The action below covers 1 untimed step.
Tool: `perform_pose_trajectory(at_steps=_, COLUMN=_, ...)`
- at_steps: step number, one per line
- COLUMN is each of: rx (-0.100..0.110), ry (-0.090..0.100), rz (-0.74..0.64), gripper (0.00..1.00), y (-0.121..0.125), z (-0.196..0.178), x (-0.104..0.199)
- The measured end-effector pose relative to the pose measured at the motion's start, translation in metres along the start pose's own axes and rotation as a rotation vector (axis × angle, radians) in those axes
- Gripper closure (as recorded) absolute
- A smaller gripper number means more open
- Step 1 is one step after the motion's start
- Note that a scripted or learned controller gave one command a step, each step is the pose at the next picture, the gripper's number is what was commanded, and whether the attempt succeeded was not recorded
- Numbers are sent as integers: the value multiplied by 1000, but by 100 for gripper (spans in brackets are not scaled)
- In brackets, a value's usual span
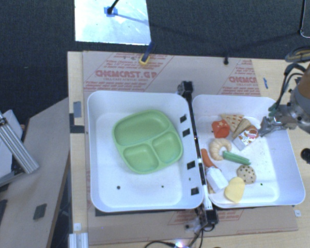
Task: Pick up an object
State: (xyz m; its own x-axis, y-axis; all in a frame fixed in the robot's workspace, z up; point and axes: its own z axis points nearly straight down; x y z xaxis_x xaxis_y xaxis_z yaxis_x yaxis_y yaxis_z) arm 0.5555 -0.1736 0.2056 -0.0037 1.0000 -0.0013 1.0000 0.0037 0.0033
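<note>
The right bin (287, 182) holds several toy foods. Among them are a red piece (220, 129), two tan wedges (233, 121), a small white and red carton (247, 137), a curled beige pastry (219, 148) and a green bean pod (236, 158). An orange sausage (207, 158), a white block (216, 179), a brown cookie (246, 173) and a yellow piece (235, 190) lie nearer the front. My gripper (265, 124) hangs over the bin's right part, just right of the carton, with nothing seen held in it.
The left bin (106, 190) holds a green divided plate (147, 141). A black divider with clips (192, 138) runs between the bins. The arm's grey wrist (305, 105) comes in over the right rim. A metal frame (10, 143) stands at the far left.
</note>
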Motion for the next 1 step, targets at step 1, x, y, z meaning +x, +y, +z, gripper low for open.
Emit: perform_pose_trajectory(at_steps=1, rx=-1, ry=0, rz=-1, gripper=100, y=1, z=-20, x=0)
